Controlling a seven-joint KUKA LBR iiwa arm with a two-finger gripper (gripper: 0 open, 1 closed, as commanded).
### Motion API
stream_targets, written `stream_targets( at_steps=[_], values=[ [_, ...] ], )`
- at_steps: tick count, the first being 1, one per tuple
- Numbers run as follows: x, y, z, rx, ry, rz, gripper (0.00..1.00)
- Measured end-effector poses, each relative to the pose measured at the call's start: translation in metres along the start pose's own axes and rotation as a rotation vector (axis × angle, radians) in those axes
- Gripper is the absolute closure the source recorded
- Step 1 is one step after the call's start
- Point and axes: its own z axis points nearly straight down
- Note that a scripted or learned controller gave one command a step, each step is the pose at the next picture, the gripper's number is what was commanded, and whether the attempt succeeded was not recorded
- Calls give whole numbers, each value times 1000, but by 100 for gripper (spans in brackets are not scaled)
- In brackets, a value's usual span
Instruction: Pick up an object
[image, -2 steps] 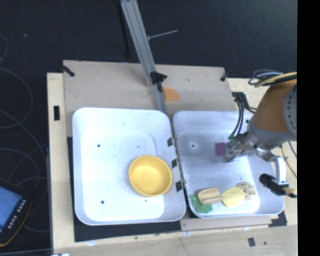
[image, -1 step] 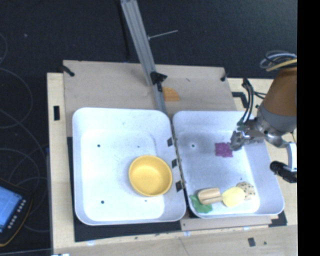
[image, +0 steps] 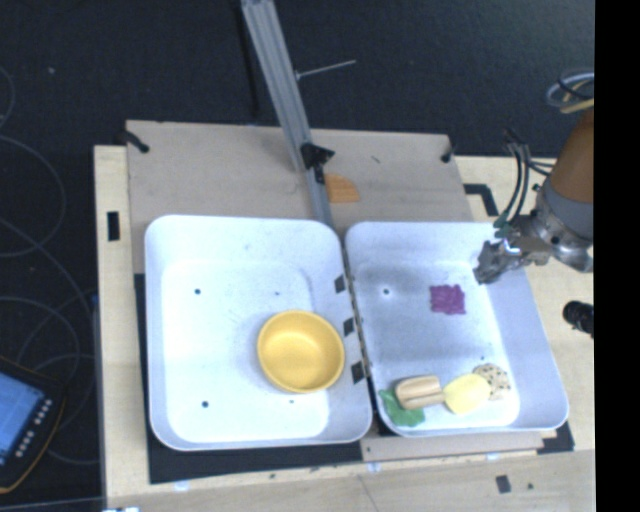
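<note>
Over the far right rim of the right bin (image: 520, 330), I am holding my tool (image: 492, 262) with nothing visibly gripped, its state unclear, while the purple object (image: 447, 299) is lying nearby, unpicked.

dark floor (image: 60, 70) around pale wooden bench (image: 120, 300); loose cables (image: 30, 250) at left; slanted metal rail (image: 280, 90) above.
</note>
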Motion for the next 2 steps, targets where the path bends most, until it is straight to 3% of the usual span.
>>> stream_targets(
  at_steps=[2],
  values=[
    [93, -7, 1, 8, 2, -2, 100]
  ],
)
